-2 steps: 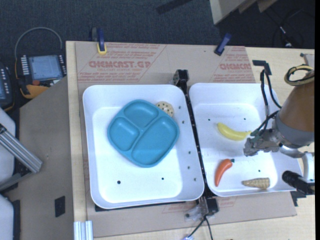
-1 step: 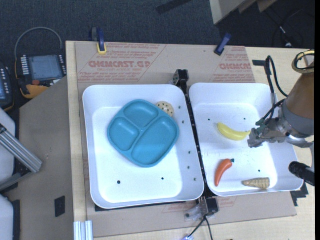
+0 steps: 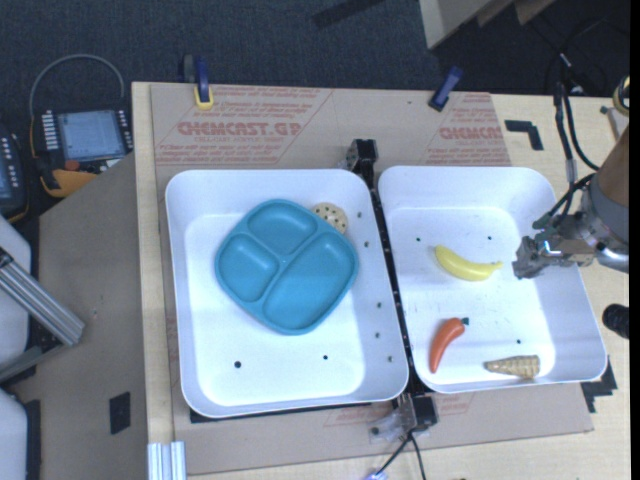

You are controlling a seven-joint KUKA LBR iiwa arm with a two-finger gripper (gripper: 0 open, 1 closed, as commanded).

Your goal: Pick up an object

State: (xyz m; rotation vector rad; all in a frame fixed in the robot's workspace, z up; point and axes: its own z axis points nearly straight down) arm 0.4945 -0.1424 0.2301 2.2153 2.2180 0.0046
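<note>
Hovering over the right bin [image 3: 560,193] near its right wall, the tool [image 3: 527,261] sits just right of the banana [image 3: 466,264]; whether it is open or closed I cannot tell. Below lie a red chili pepper [image 3: 447,341] and a cone [image 3: 513,366]. The left bin [image 3: 190,298] holds a blue divided plate [image 3: 286,265] with a cookie [image 3: 331,214] at its edge.

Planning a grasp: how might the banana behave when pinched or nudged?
The banana looks like a smooth toy, so probably light and slippery. Its curved shape may make it pivot if pushed at one end. It lies apart from the pepper, leaving room.
</note>
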